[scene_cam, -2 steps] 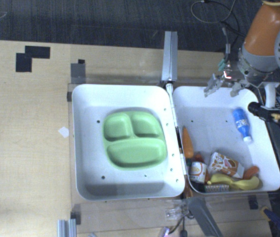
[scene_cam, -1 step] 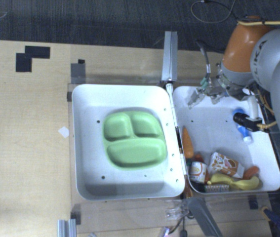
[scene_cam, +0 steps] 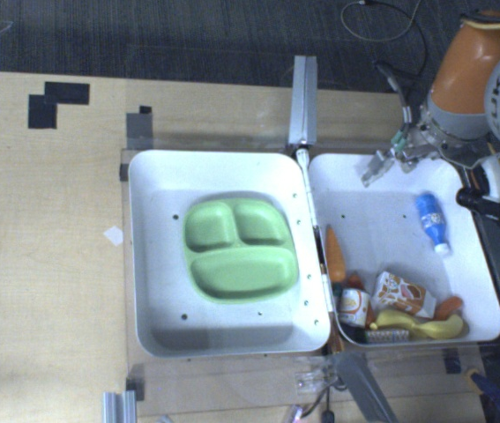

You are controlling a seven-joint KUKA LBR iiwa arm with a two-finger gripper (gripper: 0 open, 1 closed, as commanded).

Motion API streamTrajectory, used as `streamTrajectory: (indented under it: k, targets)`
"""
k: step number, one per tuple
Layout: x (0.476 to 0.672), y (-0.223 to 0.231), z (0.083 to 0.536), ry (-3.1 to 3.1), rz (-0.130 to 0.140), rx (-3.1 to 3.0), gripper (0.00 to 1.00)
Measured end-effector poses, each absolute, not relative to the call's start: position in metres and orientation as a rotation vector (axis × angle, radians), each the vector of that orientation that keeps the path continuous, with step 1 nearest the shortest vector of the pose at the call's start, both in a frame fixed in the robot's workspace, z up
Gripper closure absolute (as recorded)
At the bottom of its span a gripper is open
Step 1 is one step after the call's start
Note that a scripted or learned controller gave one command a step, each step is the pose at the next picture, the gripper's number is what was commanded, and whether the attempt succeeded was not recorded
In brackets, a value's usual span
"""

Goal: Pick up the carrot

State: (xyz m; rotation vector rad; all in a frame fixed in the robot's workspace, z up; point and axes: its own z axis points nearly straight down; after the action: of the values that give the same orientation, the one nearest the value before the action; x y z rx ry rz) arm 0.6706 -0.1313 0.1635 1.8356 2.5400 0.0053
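I see the wooden bench [scene_cam: 47, 263] carrying two shallow white bins side by side. The left bin [scene_cam: 157, 324] holds a green divided plate [scene_cam: 240, 247], lying flat near its middle with three compartments. The right bin [scene_cam: 382, 227] sits just beside it, the two rims meeting under a grey metal post [scene_cam: 303, 104].

The grey arm [scene_cam: 488, 69] with its orange band comes in from the upper right, above the far corner of the right bin. Its gripper [scene_cam: 382, 166] hangs over the bin's far edge, tilted toward the left. I read the two fingers as slightly parted with nothing between them.

In the right bin, a blue bottle with a white cap [scene_cam: 431, 221] lies near the right wall, well apart from the rest. The yellow banana [scene_cam: 421, 329] lies along the near wall. Just above it is a small printed packet [scene_cam: 401, 294], tilted, and beside that a small can with a red and white label [scene_cam: 353, 305]. A reddish sausage-like item [scene_cam: 449, 307] rests near the banana's right end.

The carrot [scene_cam: 334, 254] lies along the left wall of the right bin, lengthwise, just above the can and well apart from the gripper.
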Motion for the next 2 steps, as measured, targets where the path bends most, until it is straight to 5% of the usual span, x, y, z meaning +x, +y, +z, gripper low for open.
streamTrajectory:
  k: [1,2]
  targets:
    - [0.583,-0.116,0.129,2.524,0.004,1.863,0.0]
    - [0.638,-0.151,0.188,2.255,0.006,2.178,0.0]
